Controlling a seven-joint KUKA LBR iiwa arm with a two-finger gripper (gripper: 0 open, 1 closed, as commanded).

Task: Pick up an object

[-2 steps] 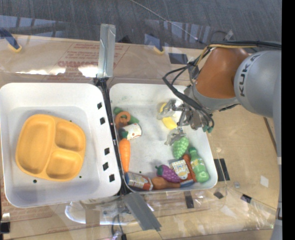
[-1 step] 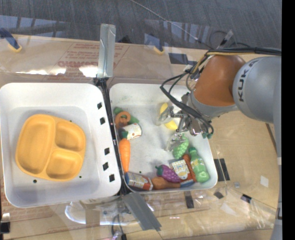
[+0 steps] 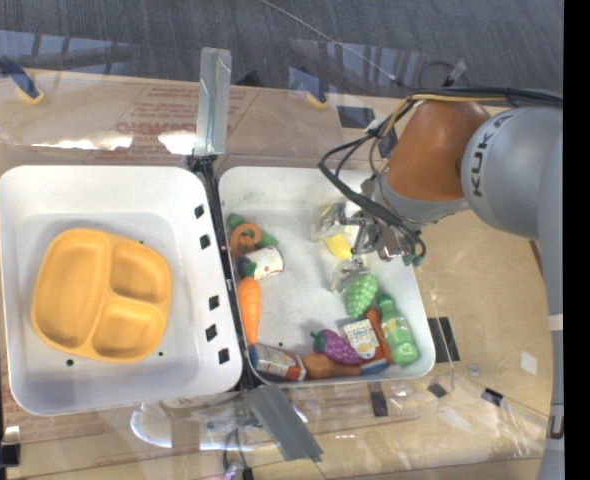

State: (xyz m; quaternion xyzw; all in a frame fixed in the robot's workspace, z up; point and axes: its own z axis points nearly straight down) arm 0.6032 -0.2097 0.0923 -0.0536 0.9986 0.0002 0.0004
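Yellow toy [image 3: 339, 245] | just beside claw [image 3: 367, 246] | claw grip: cannot tell

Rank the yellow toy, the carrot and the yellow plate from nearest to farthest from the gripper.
1. Yellow toy, just left of the gripper.
2. Carrot, along the right bin's left wall.
3. Yellow plate, in the left bin.

Grey arm [image 3: 515, 168] reaches from right, wrist bent down, gripper [image 3: 360, 253] low.
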